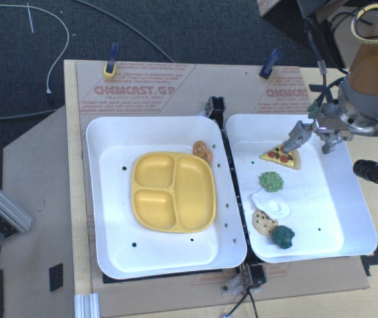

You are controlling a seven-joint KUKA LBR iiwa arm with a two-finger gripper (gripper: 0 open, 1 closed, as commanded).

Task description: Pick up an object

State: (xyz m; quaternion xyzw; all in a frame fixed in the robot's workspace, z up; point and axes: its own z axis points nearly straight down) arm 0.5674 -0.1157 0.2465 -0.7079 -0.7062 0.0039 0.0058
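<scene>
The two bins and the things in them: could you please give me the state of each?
Yellow tray: flat in left bin, compartments bare.
Pretzel: beside tray, left bin.
Pizza slice: flat in right bin, gripper at it.
Green piece: loose.
Egg: flat.
Cookie: flat.
Broccoli: loose.

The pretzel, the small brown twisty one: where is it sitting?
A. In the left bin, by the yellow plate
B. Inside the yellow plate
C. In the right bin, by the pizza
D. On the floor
A: the small brown pretzel lies in the left white bin, just off the yellow divided plate.
</scene>
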